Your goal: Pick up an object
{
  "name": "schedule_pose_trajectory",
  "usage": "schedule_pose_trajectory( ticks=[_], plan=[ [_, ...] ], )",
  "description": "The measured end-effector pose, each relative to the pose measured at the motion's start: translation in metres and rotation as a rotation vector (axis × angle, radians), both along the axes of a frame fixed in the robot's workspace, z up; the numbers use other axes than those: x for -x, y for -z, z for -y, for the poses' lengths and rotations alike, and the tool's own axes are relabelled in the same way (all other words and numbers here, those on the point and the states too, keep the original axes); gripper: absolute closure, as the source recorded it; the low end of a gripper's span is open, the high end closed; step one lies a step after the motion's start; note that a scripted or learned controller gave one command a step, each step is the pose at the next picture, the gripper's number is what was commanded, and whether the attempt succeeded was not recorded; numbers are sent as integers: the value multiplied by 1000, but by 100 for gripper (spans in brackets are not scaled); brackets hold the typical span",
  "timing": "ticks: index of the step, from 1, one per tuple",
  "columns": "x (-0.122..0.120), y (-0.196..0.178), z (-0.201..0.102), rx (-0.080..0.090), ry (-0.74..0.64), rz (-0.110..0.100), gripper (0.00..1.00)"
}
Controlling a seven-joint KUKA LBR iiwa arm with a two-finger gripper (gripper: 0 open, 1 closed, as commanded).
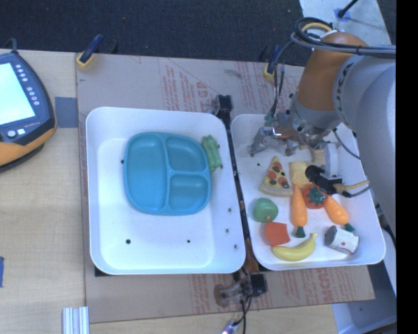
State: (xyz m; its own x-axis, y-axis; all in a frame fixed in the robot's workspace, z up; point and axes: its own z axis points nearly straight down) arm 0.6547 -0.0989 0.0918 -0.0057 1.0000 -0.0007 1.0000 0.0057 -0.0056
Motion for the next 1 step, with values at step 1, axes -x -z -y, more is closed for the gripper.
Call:
schedule_pose_trajectory(
  ticks=[1],
  plan=[
    [-2, 0, 1, 1, 0, 2, 0]
  ],
)
